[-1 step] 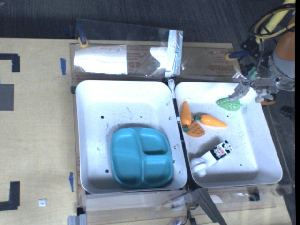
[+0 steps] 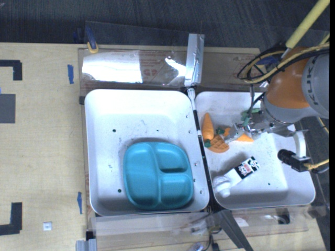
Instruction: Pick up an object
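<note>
**A:** Across the pale wooden bench (image 2: 42,156), what lies in the two bins?

**B:** Both are shallow, white and glossy, with rounded corners. The left bin (image 2: 104,114) holds a smooth teal plastic tray (image 2: 157,175), rounded and split into three compartments, lying against its near edge.

**A:** And the right bin (image 2: 272,184)?

**B:** Along its left wall lies a tapered orange carrot toy (image 2: 208,127), with a flat orange slice (image 2: 219,146) just beside it. Nearer the near-left corner sits a small white bottle (image 2: 222,184), lying on its side, its black-and-white label (image 2: 247,167) patterned like a cow.

**A:** How does the arm stand?

**B:** It reaches in over the right bin's far right corner, the grey wrist and orange band (image 2: 288,88) above, cables looping behind. The tool (image 2: 246,125) points left and down toward the carrot group, with a small orange and green piece (image 2: 242,137) right at its tip.

**A:** Is it gripping that piece?

**B:** I cannot tell; the tip is too cluttered to read.
</note>
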Controlling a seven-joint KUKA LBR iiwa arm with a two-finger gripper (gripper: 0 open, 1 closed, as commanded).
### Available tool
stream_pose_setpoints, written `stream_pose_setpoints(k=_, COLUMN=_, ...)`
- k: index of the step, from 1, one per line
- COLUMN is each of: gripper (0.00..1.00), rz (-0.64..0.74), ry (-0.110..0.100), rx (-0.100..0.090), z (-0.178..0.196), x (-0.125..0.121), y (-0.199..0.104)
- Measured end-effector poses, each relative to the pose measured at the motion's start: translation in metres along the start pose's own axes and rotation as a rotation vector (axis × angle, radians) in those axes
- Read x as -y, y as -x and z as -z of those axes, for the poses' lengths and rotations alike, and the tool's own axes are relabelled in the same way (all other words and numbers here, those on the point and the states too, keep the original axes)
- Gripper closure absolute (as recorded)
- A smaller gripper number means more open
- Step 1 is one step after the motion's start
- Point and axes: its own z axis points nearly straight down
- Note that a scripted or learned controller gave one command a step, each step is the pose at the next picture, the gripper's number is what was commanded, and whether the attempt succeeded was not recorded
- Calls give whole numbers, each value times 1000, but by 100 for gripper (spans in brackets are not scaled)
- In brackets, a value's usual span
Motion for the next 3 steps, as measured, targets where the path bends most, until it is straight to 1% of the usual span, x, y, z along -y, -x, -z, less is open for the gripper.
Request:
stream_pose_setpoints(k=1, gripper=0, rz=-96, ry=5, rx=2, z=-26, x=-33, y=11)
stream_pose_setpoints(k=2, gripper=100, rz=-97, ry=13, rx=4, z=-13, x=-35, y=12)
stream_pose_setpoints(k=3, gripper=100, rz=-219, ry=9, rx=1, z=76, x=-68, y=-48)
